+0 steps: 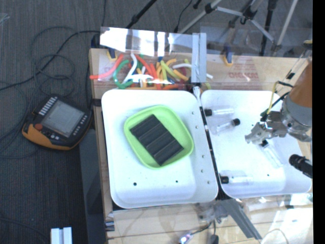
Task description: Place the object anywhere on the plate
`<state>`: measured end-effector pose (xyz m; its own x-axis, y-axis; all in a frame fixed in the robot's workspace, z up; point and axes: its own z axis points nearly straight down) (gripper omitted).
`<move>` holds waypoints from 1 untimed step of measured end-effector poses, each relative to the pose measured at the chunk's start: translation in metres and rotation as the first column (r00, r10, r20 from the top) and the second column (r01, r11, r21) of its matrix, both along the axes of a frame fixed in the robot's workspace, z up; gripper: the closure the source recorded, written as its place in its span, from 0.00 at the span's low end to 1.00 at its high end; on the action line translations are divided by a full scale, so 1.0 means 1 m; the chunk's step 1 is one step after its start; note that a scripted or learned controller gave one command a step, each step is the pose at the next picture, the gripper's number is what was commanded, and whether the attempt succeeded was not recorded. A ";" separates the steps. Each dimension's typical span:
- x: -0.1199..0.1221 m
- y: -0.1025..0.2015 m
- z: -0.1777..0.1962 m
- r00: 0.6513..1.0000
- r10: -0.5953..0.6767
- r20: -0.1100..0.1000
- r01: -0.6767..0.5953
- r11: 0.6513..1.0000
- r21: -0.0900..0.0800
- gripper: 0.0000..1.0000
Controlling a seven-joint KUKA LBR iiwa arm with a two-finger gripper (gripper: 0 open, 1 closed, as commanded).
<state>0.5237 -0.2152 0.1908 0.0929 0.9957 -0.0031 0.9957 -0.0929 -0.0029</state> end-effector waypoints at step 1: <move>-0.040 0.061 -0.027 0.996 0.090 0.000 -0.090 0.996 0.005 1.00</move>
